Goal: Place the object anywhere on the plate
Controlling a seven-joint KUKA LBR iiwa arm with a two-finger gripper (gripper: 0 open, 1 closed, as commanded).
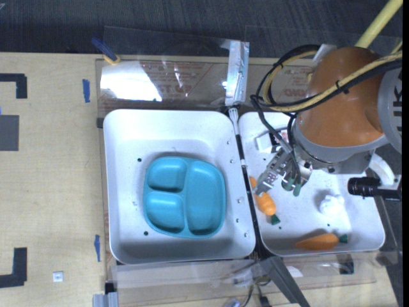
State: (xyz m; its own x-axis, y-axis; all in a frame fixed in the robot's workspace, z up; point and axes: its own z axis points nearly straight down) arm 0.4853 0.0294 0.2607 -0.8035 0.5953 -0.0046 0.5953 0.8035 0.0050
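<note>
The claw (283,176) hangs over the right bin (364,238), its grip impossible to tell. A carrot (265,204) lies just below it; another (317,240) sits nearer the rim. The plate (185,196) is in the left bin (121,146).

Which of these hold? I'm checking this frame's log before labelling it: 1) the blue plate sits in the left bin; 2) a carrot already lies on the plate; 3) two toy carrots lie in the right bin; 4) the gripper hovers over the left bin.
1) True: the blue plate lies in the left bin.
2) False: both carrots lie in the right bin, off the plate.
3) True: one carrot lies near the divider, another carrot near the front wall.
4) False: the gripper is over the right bin.
</note>
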